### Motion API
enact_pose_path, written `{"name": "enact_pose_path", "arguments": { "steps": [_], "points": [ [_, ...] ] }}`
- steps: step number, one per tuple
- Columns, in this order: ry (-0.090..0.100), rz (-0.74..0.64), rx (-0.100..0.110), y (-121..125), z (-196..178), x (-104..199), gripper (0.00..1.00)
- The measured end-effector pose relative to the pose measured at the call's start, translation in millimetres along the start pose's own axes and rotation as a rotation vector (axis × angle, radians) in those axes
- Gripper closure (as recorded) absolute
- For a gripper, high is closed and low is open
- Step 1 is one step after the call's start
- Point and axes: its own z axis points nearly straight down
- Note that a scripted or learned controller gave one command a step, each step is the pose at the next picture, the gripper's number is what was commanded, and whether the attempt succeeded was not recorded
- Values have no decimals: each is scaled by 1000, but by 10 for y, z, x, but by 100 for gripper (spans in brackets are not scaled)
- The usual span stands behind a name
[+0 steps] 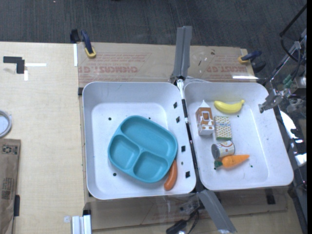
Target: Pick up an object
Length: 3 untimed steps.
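Observation:
The right bin (273,179) holds a yellow banana (229,106) near its back wall. Below it stand a small brown and white carton (205,122) and a green-patterned box (223,128), side by side. A silver can (222,149) lies on its side in front of them, touching an orange carrot (235,161). In the left bin (92,130) a blue divided plate (142,149) lies flat, with an orange sausage (170,175) at its front right edge. My gripper (271,101) hangs at the right bin's far right rim, partly cut off by the view and apart from every object.
A grey divider bar (183,52) runs up from the gap between the bins. Clamps (87,44) sit on the cardboard behind the bins. A tape roll (3,125) lies on the bench at far left. Cables and metal parts crowd the right edge.

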Motion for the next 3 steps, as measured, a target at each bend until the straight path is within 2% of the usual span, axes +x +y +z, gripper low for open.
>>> {"name": "enact_pose_path", "arguments": {
  "steps": [1, 2, 3],
  "points": [
    [-4, -171, -21, -466, 1562, 393, 0],
    [-2, 24, -12, 78, 1728, 375, 0],
    [0, 208, -13, 768, 1721, 774, 0]
  ]
}}
